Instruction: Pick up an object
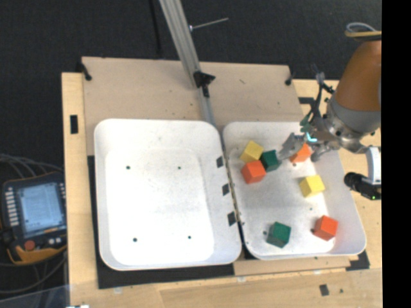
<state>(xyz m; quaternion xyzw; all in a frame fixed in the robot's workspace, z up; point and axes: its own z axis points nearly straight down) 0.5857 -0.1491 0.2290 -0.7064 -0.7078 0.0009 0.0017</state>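
Right, main risk first: the pincer (pixel 300 147) sits low at the 1 o'clock part of the right bin (pixel 340 236), right on a small orange block (pixel 302 153) that lies close to a dark green block (pixel 270 160), with a yellow block (pixel 252 151) and an orange-red block (pixel 253 171) just beyond at 9 o'clock of it. My read is that a closing or lifting move here could nudge the green neighbour, or pinch the orange piece off-centre so it slips out on the way up (that cluster is tight, little room for a finger). A tilted block could also squirt sideways toward the bin's wall.

Pincer state: metal parts overlap the orange block, but the slanted view is too coarse to tell how far apart they are, or whether the block is actually between them, so I cannot tell if it is open, closed or gripping. It looks to be touching or just beside that block; no more than that.

Other candidates in the same bin, well apart from the arm (pixel 359 88): a second yellow block (pixel 313 185) near centre, a green block (pixel 279 234) at 6 o'clock, an orange-red block (pixel 325 227) at 5 o'clock. The left bin (pixel 115 140) sits beside it on the worktop (pixel 148 82).
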